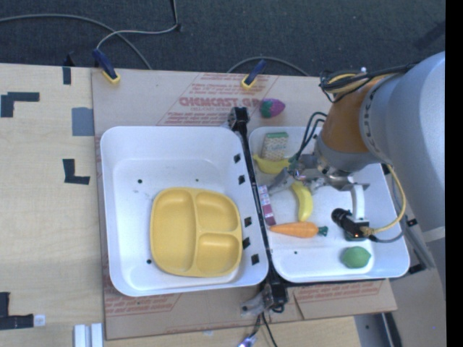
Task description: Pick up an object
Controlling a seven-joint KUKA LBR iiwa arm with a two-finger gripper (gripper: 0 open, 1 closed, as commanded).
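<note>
The right bin holds several toy foods. A yellow banana lies near its middle, with an orange carrot just below it and a green lime at the front right. A speckled green block and a yellow curved piece sit at the back left. My gripper hangs low over the bin, just above the banana's upper end and right of the yellow piece. Nothing is visibly held.
The left bin carries a yellow divided plate. A pink-purple strip lies against the right bin's left wall. A purple and green toy rests on the cardboard behind the bins. Cables loop around my wrist.
</note>
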